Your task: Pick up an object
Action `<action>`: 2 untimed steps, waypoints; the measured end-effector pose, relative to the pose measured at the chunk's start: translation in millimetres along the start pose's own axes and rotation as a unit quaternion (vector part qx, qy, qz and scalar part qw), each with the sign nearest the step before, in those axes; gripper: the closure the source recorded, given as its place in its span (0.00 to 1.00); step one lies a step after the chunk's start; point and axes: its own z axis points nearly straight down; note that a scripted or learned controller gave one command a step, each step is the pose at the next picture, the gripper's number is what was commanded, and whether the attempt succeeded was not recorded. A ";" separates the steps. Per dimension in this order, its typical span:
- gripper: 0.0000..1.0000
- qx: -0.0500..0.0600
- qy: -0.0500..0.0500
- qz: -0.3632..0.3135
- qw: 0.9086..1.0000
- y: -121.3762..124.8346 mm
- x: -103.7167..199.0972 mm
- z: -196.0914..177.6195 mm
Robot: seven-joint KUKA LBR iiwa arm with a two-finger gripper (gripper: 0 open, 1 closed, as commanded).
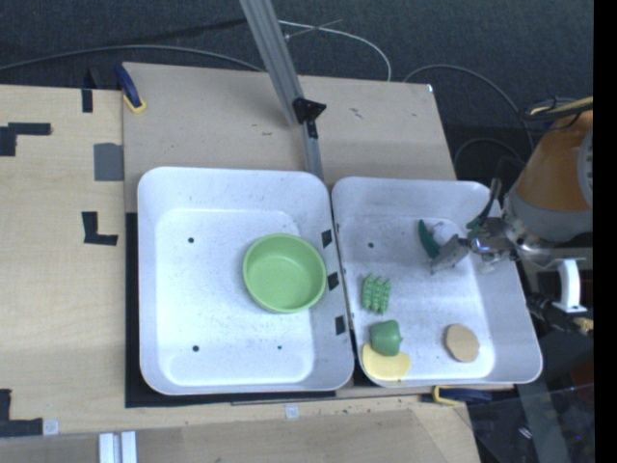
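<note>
My gripper (pixel 449 250) reaches into the right bin (pixel 501 287) from the right, low over the bin's upper middle. A small dark green object (pixel 427 234) lies at the gripper's tip, touching it or just beside it; I cannot tell which. Further down the same bin are a light green ridged piece (pixel 376 293), a round green object (pixel 386 336) and a yellow piece (pixel 386 364) just below that one. A tan round disc (pixel 462 342) rests near the bin's front right corner.
The left bin (pixel 174 258) holds a light green bowl (pixel 283 273) right of its middle. A grey pole (pixel 275 46) slants over the bench behind the bins. The arm's orange band (pixel 559 172) hangs over the right bin's right rim.
</note>
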 end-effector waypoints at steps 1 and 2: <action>0.00 -0.002 -0.001 0.000 1.000 -0.3 0.8 53.4; 1.00 -0.002 0.000 -0.001 1.000 0.0 1.5 41.2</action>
